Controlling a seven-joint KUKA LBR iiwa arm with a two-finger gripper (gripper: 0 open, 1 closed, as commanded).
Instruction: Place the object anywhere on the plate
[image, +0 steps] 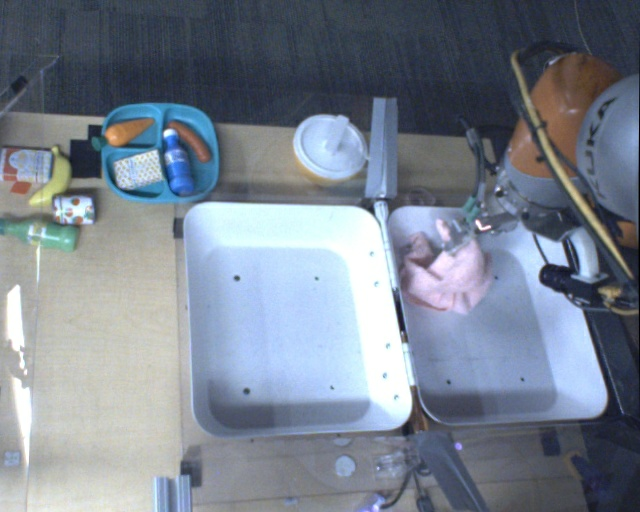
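Along the lower edge of the frame, a strip of pale wooden worktop (90, 400) with some clear plastic bits and a grey bracket, too small to name.

Above that, two shallow white plastic bins side by side: larger left white bin (290, 400) in the frame's centre, right white bin (520, 395) toward the right.

In the upper left part of the right bin, one crumpled pink soft cloth-like object (447, 275), lumpy and folded, paler on the ridges, resting on the bin floor close to the divider between the bins.

Just above and right of the pink object, the gripper (468, 222) on the grey arm with the orange band (560, 90), entering from the upper right; tip at or touching the object's upper edge, exact contact unclear. Cannot tell whether spread or pressed together.

Further up, beyond the bins: one round yellow-rimmed container with a white lid (329, 147) at upper centre; one blue divided plastic plate (205, 135) at upper left, carrying an orange carrot-like toy, a blue bottle, a sausage-like piece and a pale waffle-like square.

At the far left: one yellow toy banana (52, 178), one small can (73, 209), one green bottle (40, 234), one small carton (22, 165).

Beyond the worktop, dark grey carpet (250, 45) across the top.
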